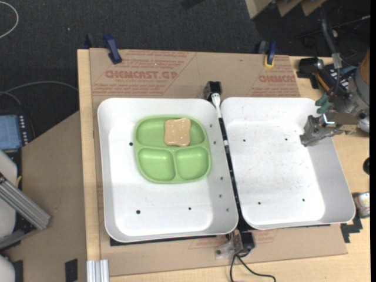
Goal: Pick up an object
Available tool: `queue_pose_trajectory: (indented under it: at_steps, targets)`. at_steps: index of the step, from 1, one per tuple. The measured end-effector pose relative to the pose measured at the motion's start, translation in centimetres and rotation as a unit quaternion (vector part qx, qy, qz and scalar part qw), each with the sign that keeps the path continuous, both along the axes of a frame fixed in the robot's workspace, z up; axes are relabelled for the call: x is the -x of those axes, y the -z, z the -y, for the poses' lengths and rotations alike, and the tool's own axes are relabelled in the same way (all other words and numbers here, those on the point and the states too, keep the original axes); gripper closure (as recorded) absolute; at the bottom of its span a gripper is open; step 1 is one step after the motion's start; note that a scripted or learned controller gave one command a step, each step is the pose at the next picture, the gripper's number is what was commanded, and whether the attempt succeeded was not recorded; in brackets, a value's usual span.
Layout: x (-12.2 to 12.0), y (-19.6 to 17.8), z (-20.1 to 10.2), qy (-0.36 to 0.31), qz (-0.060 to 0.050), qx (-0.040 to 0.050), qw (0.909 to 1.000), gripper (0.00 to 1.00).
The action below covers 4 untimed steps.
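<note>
Apparently approach step: gripper (309, 135) (fingers unclear, I cannot tell) must travel toward nine o'clock to the bread (177, 132) on the green plate (157, 163).

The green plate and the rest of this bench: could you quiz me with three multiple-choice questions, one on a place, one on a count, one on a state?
1. The green divided plate lies in:
A. the left bin
B. the right bin
C. the cardboard

2. How many compartments does it have?
A. two
B. three
C. five

3. The tan toast piece is:
A. lying in the plate's top compartment
B. hanging from the gripper
C. on the right bin's floor

Answers:
1 A, it sits inside the left bin.
2 B, one wide and two smaller.
3 A, the gripper is over the right bin, far from it.
</note>
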State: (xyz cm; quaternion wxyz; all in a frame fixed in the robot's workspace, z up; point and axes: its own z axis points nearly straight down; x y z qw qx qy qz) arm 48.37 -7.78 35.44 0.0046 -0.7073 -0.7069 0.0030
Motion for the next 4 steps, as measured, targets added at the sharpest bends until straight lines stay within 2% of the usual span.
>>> queue_pose_trajectory:
  at_steps: [1,2,3,4]
  targets:
    - [0.4,-0.3,-8.6,-0.005,0.004,-0.0004,1.0000,1.00]
    - [0.5,3.8,-7.2,0.001,0.003,0.0010,1.0000,1.00]
    - [0.3,-4.9,-9.5,-0.002,0.011,0.0005,0.9999,1.00]
    - [0.4,-7.6,-17.1,-0.005,0.008,-0.0002,1.0000,1.00]
